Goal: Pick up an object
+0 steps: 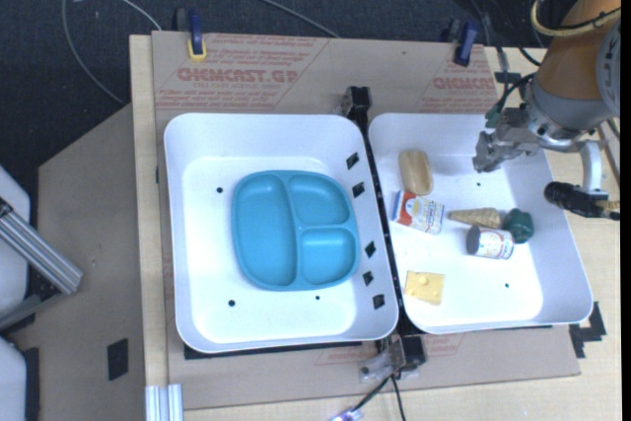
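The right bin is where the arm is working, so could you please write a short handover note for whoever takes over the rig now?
Gripper: over the back of the right bin, nothing seen between its fingers.
Right bin holds: bread roll, small carton, ice cream cone, small can, cheese slice.
Left bin holds the blue divided plate.
Done: nothing picked up yet.
Left: choose an object, close on it, lift it.

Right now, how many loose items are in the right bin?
5: bread roll far left, carton below it, ice cream cone center, small can beside it, cheese slice nearest.
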